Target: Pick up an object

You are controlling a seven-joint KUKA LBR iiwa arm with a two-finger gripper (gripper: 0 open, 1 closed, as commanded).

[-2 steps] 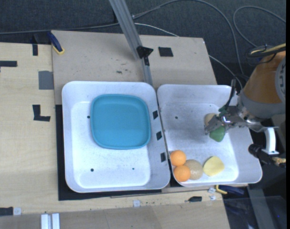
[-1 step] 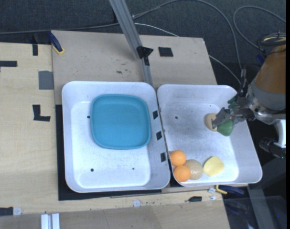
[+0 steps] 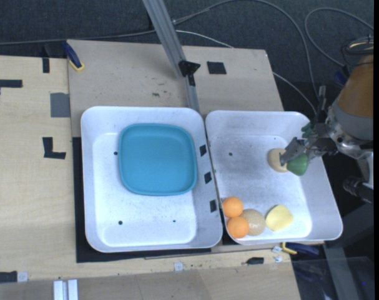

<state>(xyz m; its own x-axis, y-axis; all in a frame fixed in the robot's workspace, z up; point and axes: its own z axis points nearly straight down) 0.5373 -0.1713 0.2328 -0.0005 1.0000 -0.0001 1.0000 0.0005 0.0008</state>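
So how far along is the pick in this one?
Nothing looks lifted yet. The gripper is low in the right bin, right at a green object and a beige round one; whether it holds either is unclear. Two oranges, a tan ball and a yellow fruit lie untouched. Securing and lifting remain.

Two bins sit side by side on the surface (image 3: 27,167) at mid-frame. The left bin (image 3: 98,186) holds a plate (image 3: 157,159) in its upper middle. In the right bin (image 3: 239,136), four fruits cluster along the lower edge: two balls (image 3: 235,217) at lower left, touching, then a lump (image 3: 254,221) and another (image 3: 279,217) to their right. The end effector (image 3: 295,158) hangs over the bin's right part, beside a puck (image 3: 276,160).
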